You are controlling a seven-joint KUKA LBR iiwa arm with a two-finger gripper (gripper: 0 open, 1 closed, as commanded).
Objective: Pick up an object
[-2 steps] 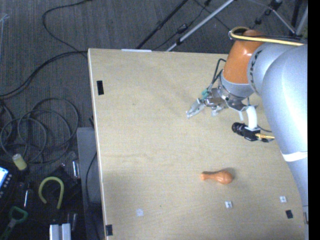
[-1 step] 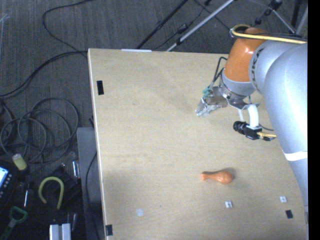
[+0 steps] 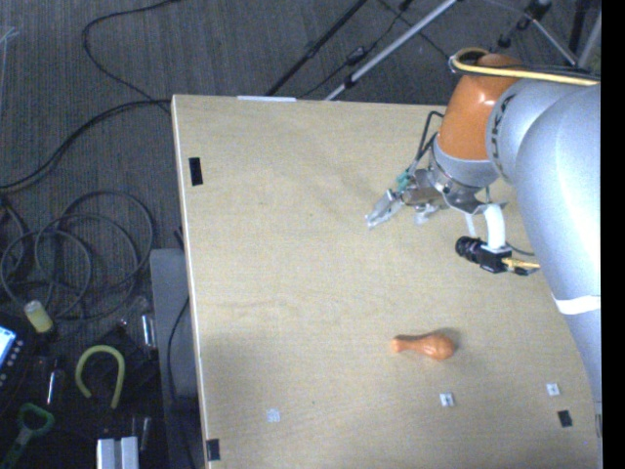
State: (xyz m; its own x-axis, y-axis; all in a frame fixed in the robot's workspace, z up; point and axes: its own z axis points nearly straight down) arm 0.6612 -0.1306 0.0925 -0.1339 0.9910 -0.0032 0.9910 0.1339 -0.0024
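Orange and pear-shaped, the object (image 3: 426,346) lay on its side low on the tan board (image 3: 293,281), its narrow neck pointing to the left of the camera view and its rounder end to the right. We saw it resting alone, with a few small white and black markers (image 3: 447,399) scattered on the board nearer the bottom edge. Farther up, well apart from the object, we found the gripper (image 3: 383,213) reaching in from the right on the grey arm (image 3: 552,193), just past the orange band (image 3: 469,115) at the wrist. It pointed leftward over bare board. Its slim metal fingers (image 3: 379,215) appeared to run close together toward a point, yet at this size we could not tell whether they were parted or closed, and we saw nothing between them. A small black fitting (image 3: 481,253) hung beneath the wrist. Beyond the board's far edge, dark carpet carried cables (image 3: 117,27) and metal stand legs (image 3: 410,27).
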